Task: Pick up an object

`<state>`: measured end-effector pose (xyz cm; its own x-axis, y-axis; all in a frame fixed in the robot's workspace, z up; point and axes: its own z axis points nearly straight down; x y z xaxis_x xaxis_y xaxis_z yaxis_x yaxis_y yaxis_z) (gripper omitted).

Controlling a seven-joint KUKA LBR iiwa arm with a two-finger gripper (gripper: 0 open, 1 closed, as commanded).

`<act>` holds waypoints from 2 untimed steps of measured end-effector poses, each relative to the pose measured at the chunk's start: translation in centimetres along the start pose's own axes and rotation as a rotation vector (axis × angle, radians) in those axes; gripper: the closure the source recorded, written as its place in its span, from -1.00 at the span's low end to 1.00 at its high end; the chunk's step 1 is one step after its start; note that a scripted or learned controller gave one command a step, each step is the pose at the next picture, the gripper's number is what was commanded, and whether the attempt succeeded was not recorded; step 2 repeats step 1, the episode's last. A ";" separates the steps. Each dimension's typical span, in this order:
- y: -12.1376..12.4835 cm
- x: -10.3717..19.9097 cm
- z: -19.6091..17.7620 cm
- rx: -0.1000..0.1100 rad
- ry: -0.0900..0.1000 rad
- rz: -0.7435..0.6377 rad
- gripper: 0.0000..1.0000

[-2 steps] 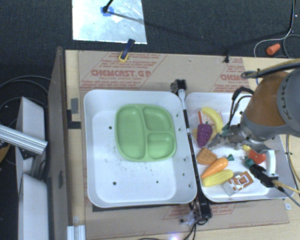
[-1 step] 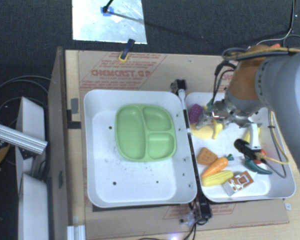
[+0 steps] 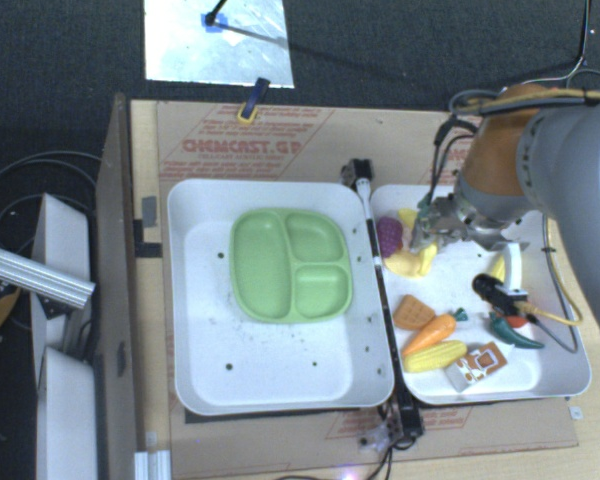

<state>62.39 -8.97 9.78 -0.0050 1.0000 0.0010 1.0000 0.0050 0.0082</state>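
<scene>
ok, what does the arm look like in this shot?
Bulky rounded grey arm with an orange band above the wrist. Thin cables loop over the band. Below it sits a darker grey metallic gripper, blurred, so finer detail cannot be made out.

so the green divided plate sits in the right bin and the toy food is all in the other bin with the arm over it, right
Not quite: the green divided plate sits in the left bin, not the right one. The camera view shows this. The toy food, such as the carrot, does lie in the other bin, with the arm over it.
</scene>
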 end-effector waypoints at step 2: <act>-1.3 5.6 -9.3 -0.002 0.001 -0.005 1.00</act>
